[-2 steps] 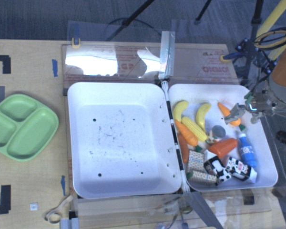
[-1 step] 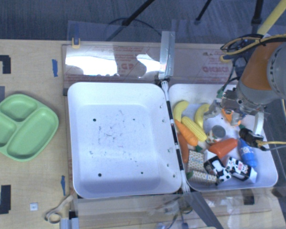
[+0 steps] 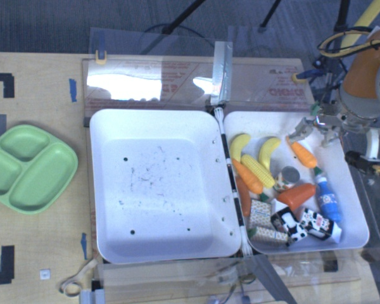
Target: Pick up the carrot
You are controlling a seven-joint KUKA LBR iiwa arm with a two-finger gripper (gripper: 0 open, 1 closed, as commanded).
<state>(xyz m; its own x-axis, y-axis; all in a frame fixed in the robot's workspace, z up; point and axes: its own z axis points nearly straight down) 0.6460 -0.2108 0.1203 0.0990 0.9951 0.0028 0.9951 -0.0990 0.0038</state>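
I see the carrot (image 3: 303,153) in the right bin (image 3: 358,195), just below my end effector (image 3: 316,126), which hangs empty and spread wide. Crowding bananas (image 3: 269,149) could spoil my grasp.

Robot lab, taped bench (image 3: 38,81), tripod legs (image 3: 196,8)

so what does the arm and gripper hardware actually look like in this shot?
The arm is grey with an orange band above the wrist; yellow and black cables loop around its top. The gripper is bare silvery metal, a thin two-finger frame, blurred at this size.
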